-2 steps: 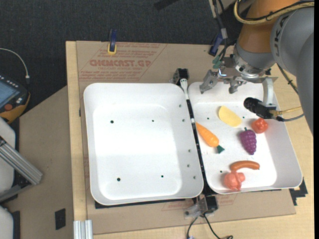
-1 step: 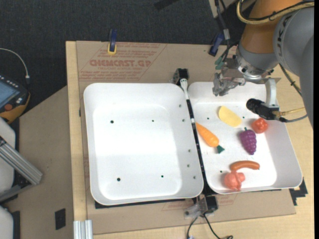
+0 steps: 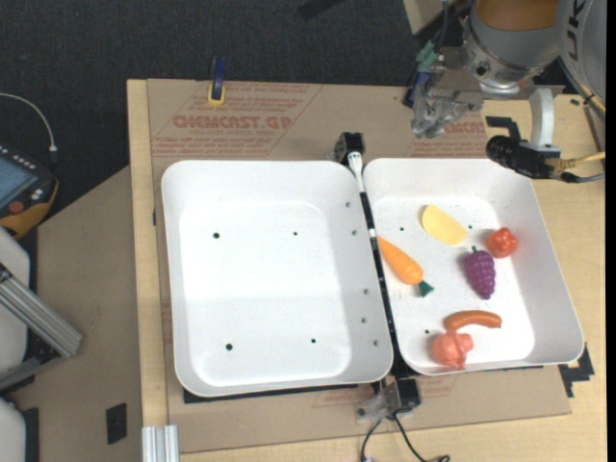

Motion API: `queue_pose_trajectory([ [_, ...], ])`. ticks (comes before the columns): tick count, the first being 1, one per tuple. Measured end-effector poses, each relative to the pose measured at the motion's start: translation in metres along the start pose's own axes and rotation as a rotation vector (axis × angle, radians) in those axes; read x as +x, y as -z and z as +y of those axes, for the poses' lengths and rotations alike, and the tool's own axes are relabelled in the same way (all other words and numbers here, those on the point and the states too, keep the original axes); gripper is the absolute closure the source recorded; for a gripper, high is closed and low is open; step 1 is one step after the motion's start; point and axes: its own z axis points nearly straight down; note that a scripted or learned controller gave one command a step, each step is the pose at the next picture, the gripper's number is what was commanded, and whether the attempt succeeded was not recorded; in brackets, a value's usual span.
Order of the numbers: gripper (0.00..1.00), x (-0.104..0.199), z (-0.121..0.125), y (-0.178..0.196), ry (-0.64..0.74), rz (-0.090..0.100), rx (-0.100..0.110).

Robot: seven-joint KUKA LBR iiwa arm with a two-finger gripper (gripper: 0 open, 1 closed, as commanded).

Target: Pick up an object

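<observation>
Orange carrot (image 3: 400, 261), purple grapes (image 3: 480, 271), white bins (image 3: 192, 258).

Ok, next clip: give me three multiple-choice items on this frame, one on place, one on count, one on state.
1. Where do the toy foods lie?
A. left bin
B. right bin
C. on the cardboard

2. How many toy foods are there?
A. four
B. six
C. eight

3. Where is the claw?
A. above the bench behind the right bin
B. down among the foods
C. over the left bin

Answers:
1. B: the carrot and grapes lie in the right bin.
2. B: six pieces there.
3. A: the claw hangs beyond the bin's far rim.
</observation>
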Motion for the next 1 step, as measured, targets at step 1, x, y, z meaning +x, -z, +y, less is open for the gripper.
queue_pose_trajectory([
  [1,1.00,-0.0030,-0.0005,0.0027,-0.004,-0.002,0.009],
])
